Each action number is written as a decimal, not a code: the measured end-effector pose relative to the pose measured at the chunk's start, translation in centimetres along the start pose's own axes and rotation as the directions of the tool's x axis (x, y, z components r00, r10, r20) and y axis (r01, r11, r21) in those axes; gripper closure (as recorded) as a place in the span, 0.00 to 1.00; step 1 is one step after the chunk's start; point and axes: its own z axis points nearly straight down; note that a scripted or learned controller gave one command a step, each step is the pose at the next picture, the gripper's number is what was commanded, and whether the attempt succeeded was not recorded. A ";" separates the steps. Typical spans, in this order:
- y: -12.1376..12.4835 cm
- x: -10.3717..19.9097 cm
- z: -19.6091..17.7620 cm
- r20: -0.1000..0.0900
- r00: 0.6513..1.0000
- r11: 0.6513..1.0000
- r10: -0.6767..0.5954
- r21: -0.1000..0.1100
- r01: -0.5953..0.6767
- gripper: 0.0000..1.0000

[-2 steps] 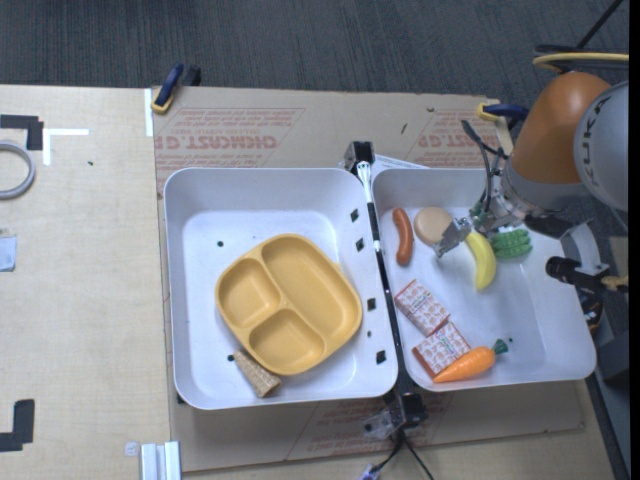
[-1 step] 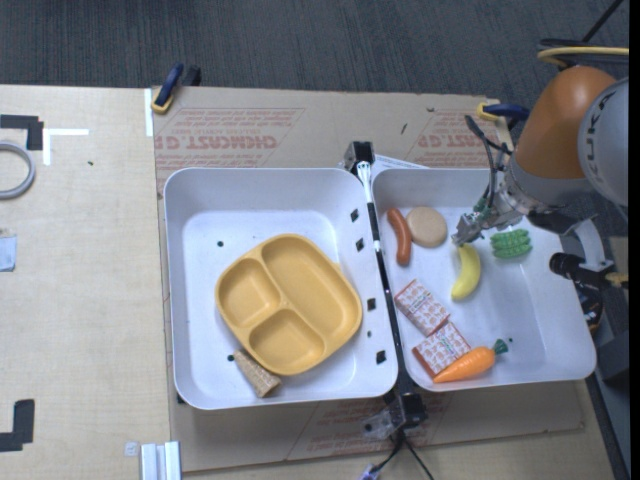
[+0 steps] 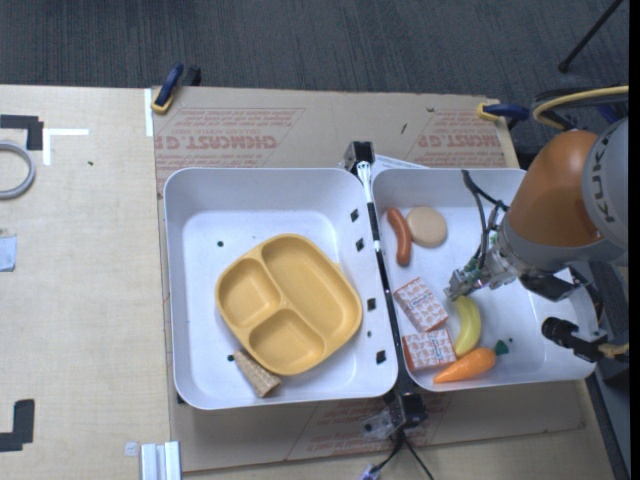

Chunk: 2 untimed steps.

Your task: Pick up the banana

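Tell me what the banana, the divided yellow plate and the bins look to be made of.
Banana: probably plastic toy, uniform yellow with smooth, slightly glossy skin. Yellow plate: likely moulded matte plastic, with rounded compartment ridges and even colour. Bins: apparently thin white plastic, smooth with soft sheen; the exact material is uncertain.

The banana (image 3: 467, 325) is a small yellow one, short and plump, with a gentle curve and a smooth, slightly glossy skin. It lies flat on the floor of the right-hand bin, in the lower middle of that bin, its length running roughly up and down the picture with the upper end leaning a little to the left. Its bow bulges toward the right. The lower end looks to touch, or nearly touch, the thing lying below it, though the view is too coarse to be sure. The upper tip appears a shade darker, possibly the stem end
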 end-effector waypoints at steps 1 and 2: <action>0.0 0.0 0.0 0.000 1.000 1.000 -0.001 0.000 0.001 0.00; 0.1 -0.1 -1.0 0.002 1.000 1.000 0.003 -0.002 -0.003 1.00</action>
